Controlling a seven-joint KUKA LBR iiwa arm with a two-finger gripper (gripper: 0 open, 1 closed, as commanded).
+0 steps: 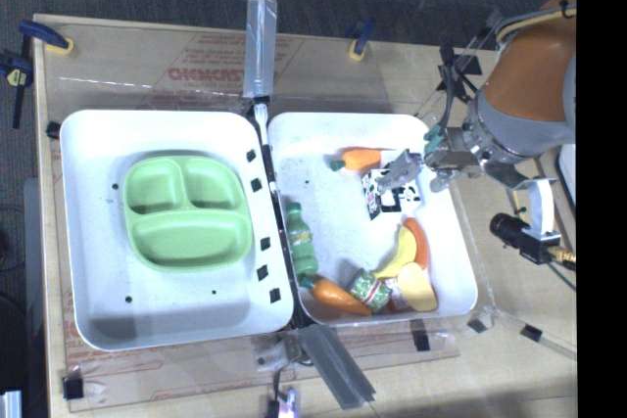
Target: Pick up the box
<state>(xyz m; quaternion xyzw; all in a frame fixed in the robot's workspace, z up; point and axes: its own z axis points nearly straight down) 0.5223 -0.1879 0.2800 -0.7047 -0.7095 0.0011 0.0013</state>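
A robotics lab: clamps (45, 36) pin a bench (509, 308) under a grey arm (524, 103).

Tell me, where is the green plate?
The green plate lies in the middle of the left bin, across the divider from the green bottle in the right bin.

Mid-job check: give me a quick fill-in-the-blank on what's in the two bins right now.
1. The green tray lies in the ____ bin.
2. The gripper hangs over the ____ bin, just above the box.
3. The green bottle lies along that bin's ____ wall.
4. The carrot beside the gripper is ____ in colour.

Missing words: left; right; left; orange
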